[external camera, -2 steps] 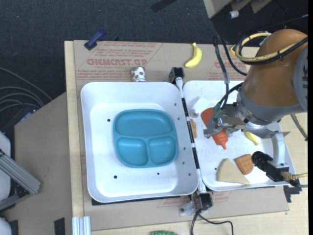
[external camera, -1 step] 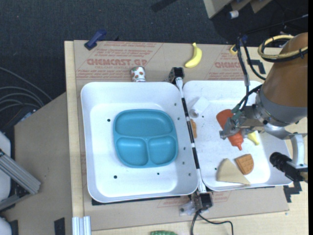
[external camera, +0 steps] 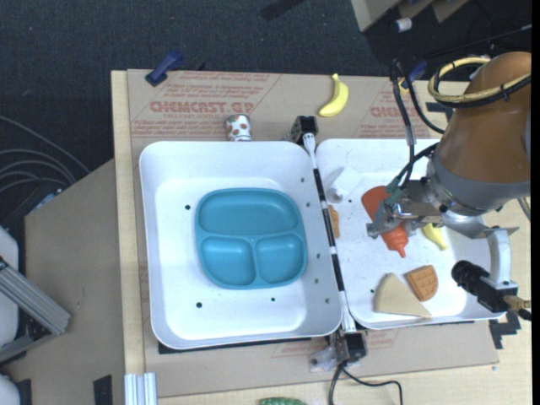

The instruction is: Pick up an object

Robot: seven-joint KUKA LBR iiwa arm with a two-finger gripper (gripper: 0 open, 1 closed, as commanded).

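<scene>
Our gripper (external camera: 390,219) hangs low over the right bin (external camera: 363,302), at its middle, reaching in from the right under the arm's orange band (external camera: 489,137). We cannot tell how it is set, since the wrist hides that part. Right by it we see an orange carrot (external camera: 386,218), its tip pointing down toward the bin's front; whether the two touch we cannot say. A small yellow piece (external camera: 434,235) lies just right of the carrot. Nearer the front edge rest a pale wedge (external camera: 398,298) and a brown bread slice (external camera: 422,282), touching each other. The left bin (external camera: 169,302) holds a blue divided plate (external camera: 251,236). A banana (external camera: 335,98) lies on the board behind the bins.
</scene>
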